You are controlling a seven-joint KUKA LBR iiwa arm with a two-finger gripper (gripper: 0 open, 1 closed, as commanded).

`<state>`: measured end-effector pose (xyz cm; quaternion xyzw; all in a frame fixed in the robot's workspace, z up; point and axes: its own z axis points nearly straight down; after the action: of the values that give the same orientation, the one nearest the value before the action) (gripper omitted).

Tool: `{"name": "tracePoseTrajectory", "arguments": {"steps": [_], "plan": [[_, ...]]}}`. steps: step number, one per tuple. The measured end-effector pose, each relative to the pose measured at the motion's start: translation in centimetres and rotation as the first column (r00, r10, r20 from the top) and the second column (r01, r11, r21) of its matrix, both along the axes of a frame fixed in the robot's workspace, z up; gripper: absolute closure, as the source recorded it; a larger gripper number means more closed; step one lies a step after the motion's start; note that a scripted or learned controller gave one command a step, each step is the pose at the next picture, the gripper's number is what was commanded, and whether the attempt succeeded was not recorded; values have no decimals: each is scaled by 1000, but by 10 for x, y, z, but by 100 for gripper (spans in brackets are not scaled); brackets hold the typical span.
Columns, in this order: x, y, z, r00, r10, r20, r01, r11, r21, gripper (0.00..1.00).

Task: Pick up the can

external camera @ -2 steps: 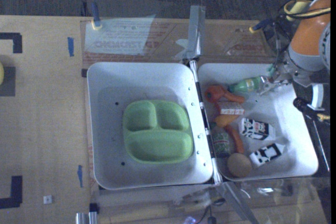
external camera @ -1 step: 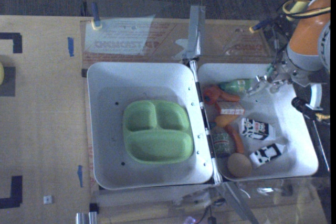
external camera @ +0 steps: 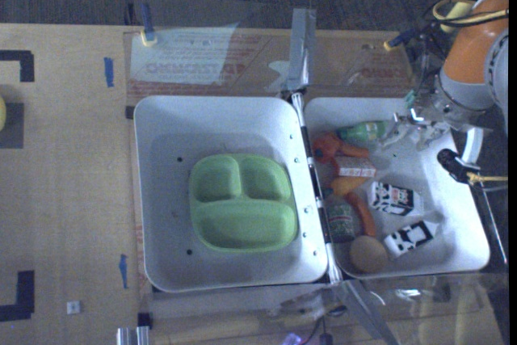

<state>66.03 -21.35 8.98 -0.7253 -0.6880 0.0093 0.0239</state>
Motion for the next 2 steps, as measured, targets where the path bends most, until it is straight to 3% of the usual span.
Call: {"name": "tracePoseTrajectory", "arguments": {"steps": [1, 2], "plan": [[-2, 2, 14, 993, -118, 2, 118, 993, -13, 0], [-1, 2, 15, 993, -118, 3, 118, 993, -13, 0]]}}
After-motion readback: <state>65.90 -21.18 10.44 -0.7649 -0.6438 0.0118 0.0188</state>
